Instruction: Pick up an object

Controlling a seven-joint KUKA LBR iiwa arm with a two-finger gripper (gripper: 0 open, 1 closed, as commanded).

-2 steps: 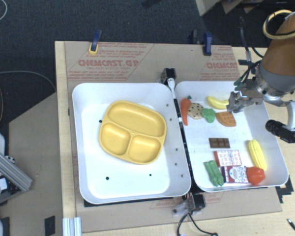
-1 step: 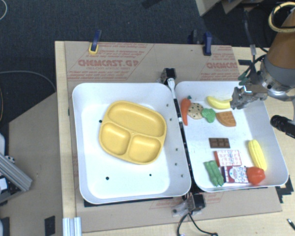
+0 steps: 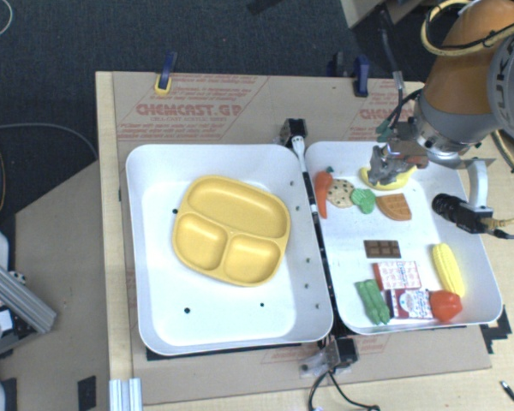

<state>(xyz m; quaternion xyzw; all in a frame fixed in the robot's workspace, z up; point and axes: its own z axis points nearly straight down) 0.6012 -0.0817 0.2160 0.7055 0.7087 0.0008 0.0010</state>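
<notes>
Yellow shows beneath your gripper [image 3: 384,175], set low over a yellow toy [image 3: 397,176] at the right bin [image 3: 488,274]'s far end, likely for a straight-down pick. Whether it grips, you cannot tell.

The grey arm [image 3: 475,67] reaches in from the right, its orange band sitting above the wrist, up and to the right of the gripper [image 3: 384,175]. The wrist points steeply downward, so the gripper hangs directly below it, low over the bench.
</notes>
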